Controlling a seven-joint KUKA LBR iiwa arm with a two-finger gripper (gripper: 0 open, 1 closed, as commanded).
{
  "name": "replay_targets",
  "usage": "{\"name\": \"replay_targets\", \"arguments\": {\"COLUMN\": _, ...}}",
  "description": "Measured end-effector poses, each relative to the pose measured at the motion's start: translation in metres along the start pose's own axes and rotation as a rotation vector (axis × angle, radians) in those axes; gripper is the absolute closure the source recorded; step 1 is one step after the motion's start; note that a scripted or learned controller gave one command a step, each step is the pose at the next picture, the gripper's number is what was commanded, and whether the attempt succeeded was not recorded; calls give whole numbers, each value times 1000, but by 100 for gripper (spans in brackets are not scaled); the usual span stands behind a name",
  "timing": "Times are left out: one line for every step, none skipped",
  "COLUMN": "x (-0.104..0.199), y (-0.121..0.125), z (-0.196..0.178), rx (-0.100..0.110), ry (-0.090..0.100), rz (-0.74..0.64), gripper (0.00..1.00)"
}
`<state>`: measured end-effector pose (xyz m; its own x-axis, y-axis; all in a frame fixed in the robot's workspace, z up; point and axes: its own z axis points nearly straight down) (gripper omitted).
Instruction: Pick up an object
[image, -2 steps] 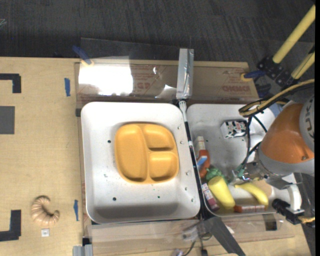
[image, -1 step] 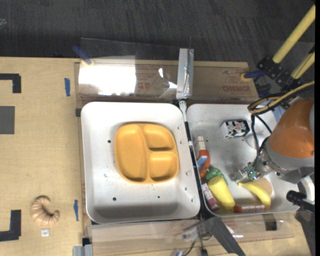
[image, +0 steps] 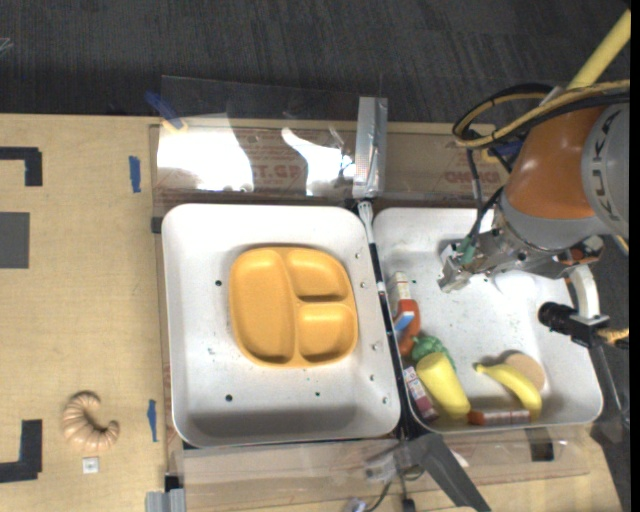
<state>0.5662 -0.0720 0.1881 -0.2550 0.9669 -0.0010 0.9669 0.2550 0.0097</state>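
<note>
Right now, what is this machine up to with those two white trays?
A grey and orange robot arm reaches in from the right over the right bin, its gripper hanging above the bin's upper part. It is meant to pick something up, and nothing shows between its fingers yet. Toy food lies along that bin's near and left sides: a banana, a yellow corn cob and a few smaller pieces. The left bin holds a yellow divided plate. A curled pastry-like toy lies on the bench outside the bins.

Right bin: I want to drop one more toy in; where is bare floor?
Right bin: bare floor in the middle, between the gripper and the banana. Crowded along its left wall and near edge, around the corn cob.
</note>
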Motion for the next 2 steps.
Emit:
{"name": "replay_targets", "arguments": {"x": -3, "y": -17, "z": -50, "rx": 6, "ry": -2, "rz": 175, "gripper": 100}}
{"name": "replay_targets", "arguments": {"x": -46, "y": -36, "z": 99, "rx": 2, "ry": -3, "rz": 196, "gripper": 100}}
